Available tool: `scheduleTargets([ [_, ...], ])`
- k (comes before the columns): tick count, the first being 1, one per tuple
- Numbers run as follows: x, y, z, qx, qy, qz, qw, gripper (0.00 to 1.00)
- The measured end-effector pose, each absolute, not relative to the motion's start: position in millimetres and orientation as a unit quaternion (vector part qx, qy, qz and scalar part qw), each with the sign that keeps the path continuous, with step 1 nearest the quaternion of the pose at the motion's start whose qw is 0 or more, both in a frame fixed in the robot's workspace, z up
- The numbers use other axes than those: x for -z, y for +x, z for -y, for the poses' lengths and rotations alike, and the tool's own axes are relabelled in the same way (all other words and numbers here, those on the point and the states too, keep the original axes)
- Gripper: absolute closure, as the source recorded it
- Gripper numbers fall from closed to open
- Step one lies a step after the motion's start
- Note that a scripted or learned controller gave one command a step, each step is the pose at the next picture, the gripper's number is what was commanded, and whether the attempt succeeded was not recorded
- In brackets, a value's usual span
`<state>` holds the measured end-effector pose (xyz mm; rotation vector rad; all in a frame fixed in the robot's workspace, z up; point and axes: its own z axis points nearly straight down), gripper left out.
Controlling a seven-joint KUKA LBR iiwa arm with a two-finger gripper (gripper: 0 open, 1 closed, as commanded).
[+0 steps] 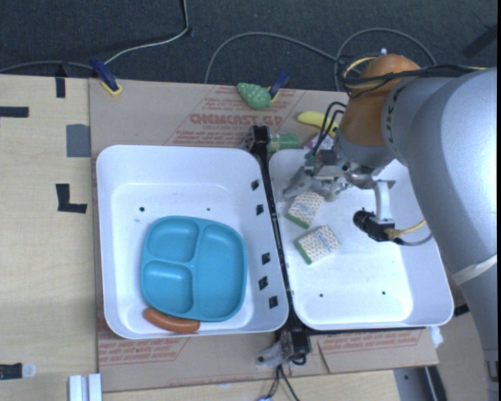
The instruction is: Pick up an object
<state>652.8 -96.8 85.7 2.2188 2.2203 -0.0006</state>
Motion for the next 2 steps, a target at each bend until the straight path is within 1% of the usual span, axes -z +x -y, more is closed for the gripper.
scheduleTargets([
  [1,-85.3,668.8,95.1,-0.0004,0.707,-0.708,0.001,0.0],
  [2,-95.1,668.8,94.8,-0.0002,0.706,-0.708,0.001,1.0],
])
